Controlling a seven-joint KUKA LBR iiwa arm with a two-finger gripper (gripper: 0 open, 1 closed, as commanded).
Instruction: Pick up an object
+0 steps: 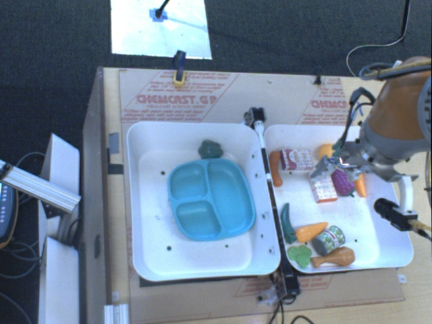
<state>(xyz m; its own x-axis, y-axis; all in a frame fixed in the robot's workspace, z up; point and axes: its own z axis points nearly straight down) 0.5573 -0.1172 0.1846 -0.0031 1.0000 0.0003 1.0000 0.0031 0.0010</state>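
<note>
My gripper (322, 173) hangs low over the upper middle of the right bin (391, 248), reaching in from the right. Right under it lies a small white and red box (326, 192), with a purple toy (343, 181) beside it. A red and white carton (297, 159) sits just left of the gripper, and an orange fruit (326, 150) just above it. An orange sausage-shaped toy (275, 168) lies by the bin's left wall. Nothing visibly hangs from the gripper.
Along the right bin's front lie a green pepper (287, 223), a carrot (312, 231), a can (329, 239), a green leafy toy (300, 255) and a tan squash (332, 258). The left bin (152, 248) holds a blue divided plate (209, 200) and a dark green toy (210, 149).
</note>
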